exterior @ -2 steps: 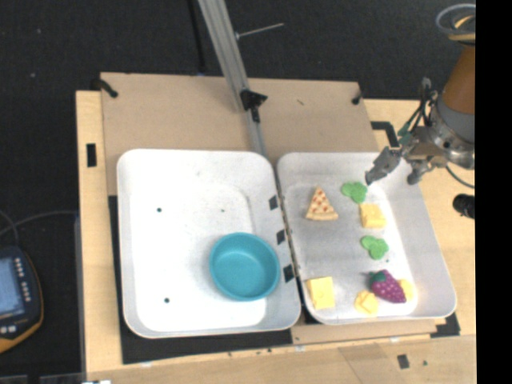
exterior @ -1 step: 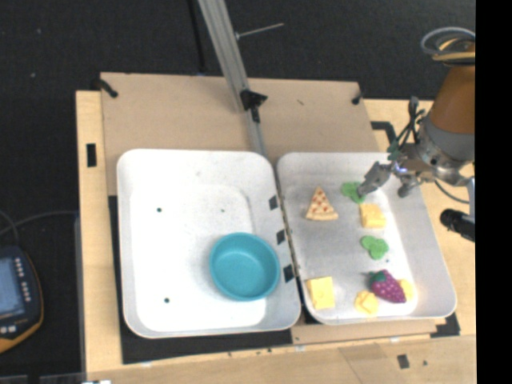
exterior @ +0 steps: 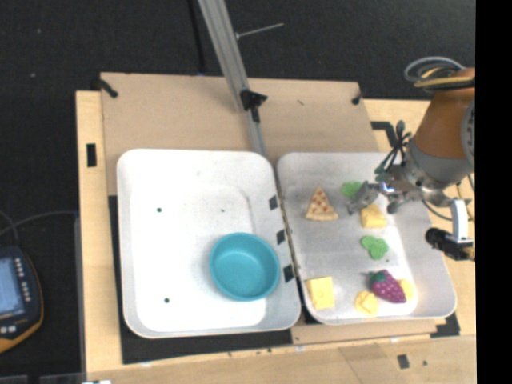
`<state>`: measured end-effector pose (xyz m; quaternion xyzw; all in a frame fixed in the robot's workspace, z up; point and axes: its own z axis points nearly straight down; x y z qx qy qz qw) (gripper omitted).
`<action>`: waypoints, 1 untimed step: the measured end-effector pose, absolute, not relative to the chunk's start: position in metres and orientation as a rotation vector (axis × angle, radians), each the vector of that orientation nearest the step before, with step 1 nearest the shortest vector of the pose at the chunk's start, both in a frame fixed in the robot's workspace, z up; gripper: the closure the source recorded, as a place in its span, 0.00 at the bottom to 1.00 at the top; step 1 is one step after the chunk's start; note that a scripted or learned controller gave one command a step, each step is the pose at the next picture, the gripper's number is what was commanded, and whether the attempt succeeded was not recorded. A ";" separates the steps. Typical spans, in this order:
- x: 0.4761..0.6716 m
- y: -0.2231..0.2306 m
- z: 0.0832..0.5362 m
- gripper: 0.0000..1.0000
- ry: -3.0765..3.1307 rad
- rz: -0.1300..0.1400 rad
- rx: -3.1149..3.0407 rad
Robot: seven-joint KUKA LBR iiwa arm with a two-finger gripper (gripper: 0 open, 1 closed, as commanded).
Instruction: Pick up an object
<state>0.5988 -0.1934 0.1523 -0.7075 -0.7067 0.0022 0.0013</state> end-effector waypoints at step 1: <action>0.601 -0.194 0.167 1.00 -2.220 -0.002 -2.229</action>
